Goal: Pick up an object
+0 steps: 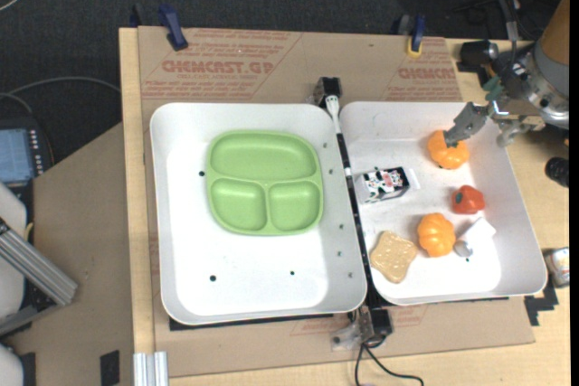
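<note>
The right bin (516,194) holds several small objects. An orange fruit-like piece (448,151) lies near its back, with a red tomato-like piece (467,199) and a small orange pumpkin (435,233) in front of it. A tan slice of bread (393,255) and a black-and-white carton (385,182) lie toward its left side. My gripper (488,126) hangs over the bin's back right part, open, with nothing between its fingers. Its left finger (467,122) ends just above and right of the orange fruit-like piece.
A green divided plate (265,182) lies in the left bin (181,221). A small white block (479,230) sits beside the pumpkin. Blue clamps (172,27) hold the board at the back. The arm's body (552,77) stands at the right edge.
</note>
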`<move>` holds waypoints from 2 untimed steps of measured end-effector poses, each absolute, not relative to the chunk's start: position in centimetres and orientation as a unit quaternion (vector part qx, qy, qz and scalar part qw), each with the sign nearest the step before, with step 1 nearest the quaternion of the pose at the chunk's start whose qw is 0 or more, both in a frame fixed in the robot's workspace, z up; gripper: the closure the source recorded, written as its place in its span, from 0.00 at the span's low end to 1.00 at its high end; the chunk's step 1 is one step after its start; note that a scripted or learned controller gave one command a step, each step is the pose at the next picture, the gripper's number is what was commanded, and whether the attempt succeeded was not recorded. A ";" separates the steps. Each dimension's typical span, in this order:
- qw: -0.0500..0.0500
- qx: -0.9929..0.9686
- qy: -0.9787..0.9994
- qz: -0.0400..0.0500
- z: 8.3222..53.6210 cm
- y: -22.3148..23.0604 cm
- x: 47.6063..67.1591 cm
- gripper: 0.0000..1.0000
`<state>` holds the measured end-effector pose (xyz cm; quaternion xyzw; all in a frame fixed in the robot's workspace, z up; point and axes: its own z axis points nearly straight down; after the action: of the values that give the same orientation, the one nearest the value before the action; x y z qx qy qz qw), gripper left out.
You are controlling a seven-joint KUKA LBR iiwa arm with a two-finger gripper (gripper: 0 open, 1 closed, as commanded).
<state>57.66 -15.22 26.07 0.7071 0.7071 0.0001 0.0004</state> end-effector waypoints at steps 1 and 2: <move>-0.003 0.707 0.707 0.000 26.9 -11.7 49.9 0.00; -0.003 0.708 0.706 -0.003 11.7 -9.6 47.6 0.00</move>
<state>47.65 -9.62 11.73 0.7077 0.7065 -0.0032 -0.0029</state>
